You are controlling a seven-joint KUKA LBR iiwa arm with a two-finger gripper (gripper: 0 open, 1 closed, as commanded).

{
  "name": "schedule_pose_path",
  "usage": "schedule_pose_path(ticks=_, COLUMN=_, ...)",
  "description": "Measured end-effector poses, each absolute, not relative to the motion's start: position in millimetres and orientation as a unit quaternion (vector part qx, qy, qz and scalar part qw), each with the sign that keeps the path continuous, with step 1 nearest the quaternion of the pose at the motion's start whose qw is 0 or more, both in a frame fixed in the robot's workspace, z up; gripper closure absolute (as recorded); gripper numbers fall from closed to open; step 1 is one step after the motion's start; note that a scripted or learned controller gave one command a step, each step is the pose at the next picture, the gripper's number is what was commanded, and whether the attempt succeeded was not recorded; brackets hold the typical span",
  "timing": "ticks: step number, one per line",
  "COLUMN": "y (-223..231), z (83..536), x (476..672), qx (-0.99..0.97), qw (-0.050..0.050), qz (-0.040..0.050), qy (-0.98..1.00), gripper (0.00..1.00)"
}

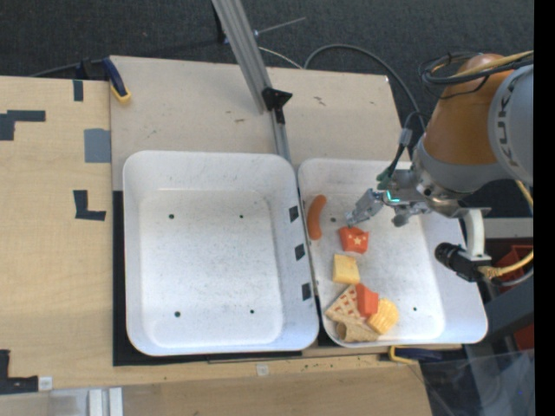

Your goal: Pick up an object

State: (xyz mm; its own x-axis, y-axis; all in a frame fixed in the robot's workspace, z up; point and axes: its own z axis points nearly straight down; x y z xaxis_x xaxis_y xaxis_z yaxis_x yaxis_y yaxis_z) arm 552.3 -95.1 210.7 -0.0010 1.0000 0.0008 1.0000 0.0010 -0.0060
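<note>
**Gripper hangs just over red block in right bin**

A small red block point(353, 240) lies on the floor of the right bin point(451, 315), in its upper middle, directly below and a touch left of the gripper point(368, 210). The fingers stand apart, with nothing between them, their tips just above the block's upper edge. Judged from here, the coming move is a short drop, shifted slightly toward the block's centre; the block looks squat, with no clear long axis to align to.

An orange sausage point(316, 217) lies left of the block, near the bin's left wall, its long axis running up and down the view. It is clear of the block but close enough that a wide finger could brush it. A yellow cube point(346, 269) sits just below the block, with a waffle piece point(344, 307) and other orange bits point(375, 308) beyond it, crowded toward the near-left corner. Open floor lies to the block's right, under the arm point(473, 137). The left bin point(139, 232) stands alongside.
</note>
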Motion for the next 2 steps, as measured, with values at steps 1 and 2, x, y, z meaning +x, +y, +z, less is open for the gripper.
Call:
schedule_pose_path(ticks=1, y=-95.2, z=213.1, x=553.2, qx=-0.706, qw=0.001, qz=0.0005, qy=-0.708, gripper=0.0)
schedule_pose_path(ticks=2, y=-100.4, z=151.2, x=547.4, qx=-0.707, qw=0.003, qz=0.0027, qy=-0.707, gripper=0.0)
